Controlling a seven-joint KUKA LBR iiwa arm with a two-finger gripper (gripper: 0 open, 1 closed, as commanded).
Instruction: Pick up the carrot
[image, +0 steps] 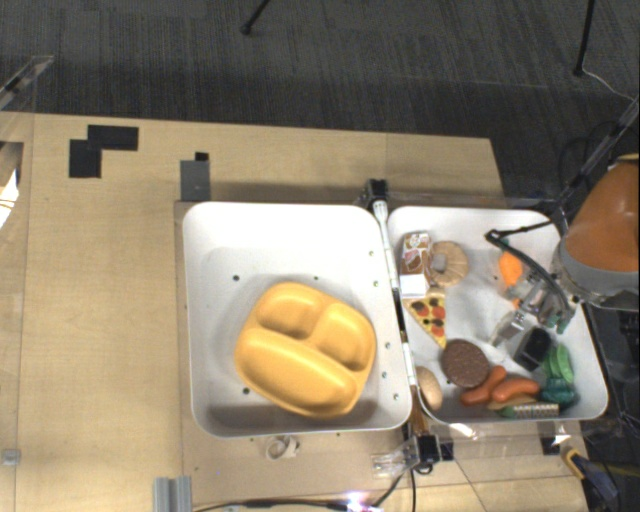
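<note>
The carrot (497, 389) looks like the long orange-red piece lying along the front wall of the right bin (598, 398), with a green end towards the right. My gripper (513, 325) hangs over the right half of that bin, above and slightly right of the carrot and apart from it. Nothing shows in its grasp.
The right bin also holds a brown round patty (465, 362), a pizza slice (430, 316), a tan cookie (446, 263), a small orange piece (510, 268) and a green vegetable (559, 363). A big yellow bread-like lump (305, 346) lies in the left bin (215, 250).
</note>
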